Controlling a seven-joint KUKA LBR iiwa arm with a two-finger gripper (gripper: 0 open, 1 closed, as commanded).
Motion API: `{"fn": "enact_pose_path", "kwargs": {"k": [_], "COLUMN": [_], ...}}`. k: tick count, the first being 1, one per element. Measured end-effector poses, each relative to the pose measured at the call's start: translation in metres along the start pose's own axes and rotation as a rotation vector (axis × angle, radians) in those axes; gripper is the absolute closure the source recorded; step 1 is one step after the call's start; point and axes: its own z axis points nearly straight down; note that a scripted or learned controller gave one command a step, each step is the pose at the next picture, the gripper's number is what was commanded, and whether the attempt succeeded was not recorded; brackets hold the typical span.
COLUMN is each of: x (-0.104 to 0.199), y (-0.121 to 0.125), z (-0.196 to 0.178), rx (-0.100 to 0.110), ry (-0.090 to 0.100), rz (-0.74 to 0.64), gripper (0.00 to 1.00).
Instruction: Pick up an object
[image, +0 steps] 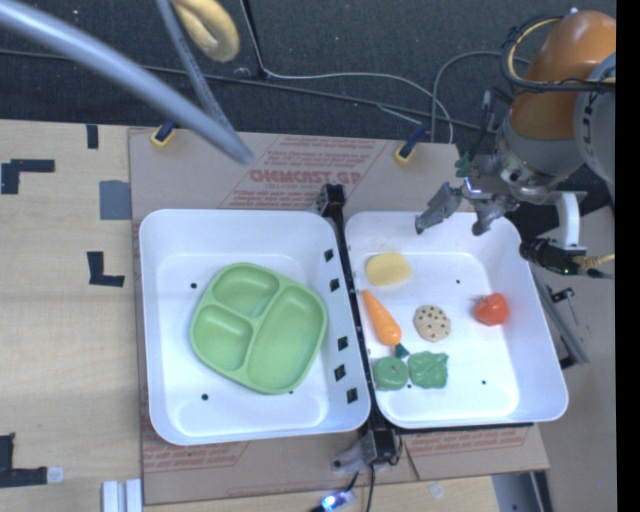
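The yellow piece, the item lying nearest below and to the left of the end effector, is judged light, stiff and smooth, best pinched across its shorter width. Further out, the carrot, cookie, tomato and two green pieces are seen in the same right bin. The end effector is poised over the bin's far edge, fingers spread apart, nothing held. A green divided plate is left in the other bin on the surface.

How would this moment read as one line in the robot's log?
hand: open, holding nothing, above right bin's far edge | right bin: carrot, cookie, tomato | left bin: green plate
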Motion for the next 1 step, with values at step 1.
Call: {"fn": "enact_pose_path", "kwargs": {"k": [1], "x": [0.0004], "y": [0.0021], "z": [-0.0080], "rx": [-0.013], "ry": [-0.002], "rz": [-0.003], "gripper": [0.00]}}
